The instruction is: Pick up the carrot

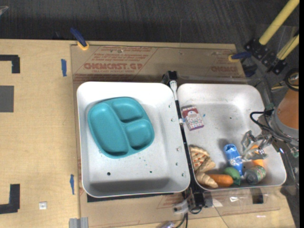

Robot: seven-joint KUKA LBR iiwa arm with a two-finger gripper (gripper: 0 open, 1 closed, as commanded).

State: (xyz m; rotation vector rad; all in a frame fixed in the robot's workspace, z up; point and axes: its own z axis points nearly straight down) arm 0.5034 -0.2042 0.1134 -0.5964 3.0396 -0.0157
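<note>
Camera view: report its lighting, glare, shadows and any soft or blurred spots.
Camera view: even overhead light; faint sheen on the shallow white right bin, no harsh glare; soft shadow along the white left bin's lower rim and beside the teal divided plastic plate; the end effector and the small orange carrot in the toy cluster look slightly soft and hard to separate.

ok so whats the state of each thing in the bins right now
carrot: lying flat near the front wall of the right bin, not held
gripper: low over the right bin's right side, beside the carrot pile
blue plate: upright in the left bin, compartments bare
small card: lying flat, back of the right bin
pizza slice: lying flat by the divider
</note>
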